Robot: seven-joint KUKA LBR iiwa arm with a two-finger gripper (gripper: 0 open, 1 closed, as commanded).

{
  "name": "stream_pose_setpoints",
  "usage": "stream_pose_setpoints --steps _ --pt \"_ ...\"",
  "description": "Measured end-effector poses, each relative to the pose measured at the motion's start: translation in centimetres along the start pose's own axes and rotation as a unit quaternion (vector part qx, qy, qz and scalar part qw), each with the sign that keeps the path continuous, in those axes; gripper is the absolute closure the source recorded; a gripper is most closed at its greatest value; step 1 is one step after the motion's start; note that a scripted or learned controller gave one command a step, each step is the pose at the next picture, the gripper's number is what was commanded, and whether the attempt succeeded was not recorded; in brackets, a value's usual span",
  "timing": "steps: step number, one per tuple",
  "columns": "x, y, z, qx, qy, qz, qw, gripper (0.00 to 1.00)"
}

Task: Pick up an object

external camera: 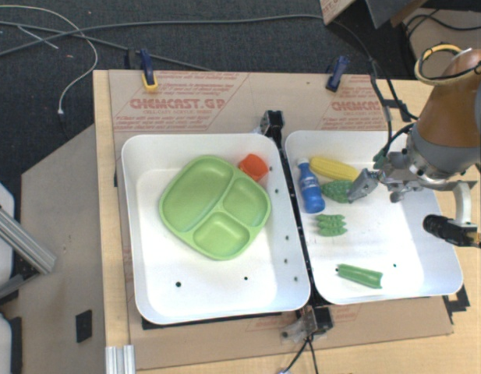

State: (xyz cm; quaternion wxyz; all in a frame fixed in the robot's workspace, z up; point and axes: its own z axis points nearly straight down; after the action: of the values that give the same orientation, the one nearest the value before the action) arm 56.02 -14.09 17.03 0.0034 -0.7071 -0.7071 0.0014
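My gripper [380, 189] hangs over the upper middle of the right bin [427, 283], open, with nothing between its fingers. Its left finger [362, 186] is close to a dark green knobbly toy [336, 192], and I cannot tell whether they touch. A yellow corn cob [332, 167] lies just above that toy. At the bin's left wall stands a blue bottle [310, 187]. Below it lies a small ridged green piece [331, 224]. A long green pod [359, 275] rests near the bin's front.
The left bin [146, 279] holds a green divided plate [215, 206] with a small orange object [254, 165] at its upper right edge. A black part [450, 229] of the arm overhangs the right bin's right side. Blue clamps [149, 70] grip the board's back edge.
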Motion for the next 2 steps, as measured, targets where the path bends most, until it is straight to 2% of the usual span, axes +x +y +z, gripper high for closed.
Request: stream_pose_setpoints --steps 1,2 --pt "0.6 0.7 4.7 -0.001 0.000 0.000 1.0000 0.00" --pt "0.6 0.8 3.4 -0.003 -0.001 0.000 1.0000 1.00"
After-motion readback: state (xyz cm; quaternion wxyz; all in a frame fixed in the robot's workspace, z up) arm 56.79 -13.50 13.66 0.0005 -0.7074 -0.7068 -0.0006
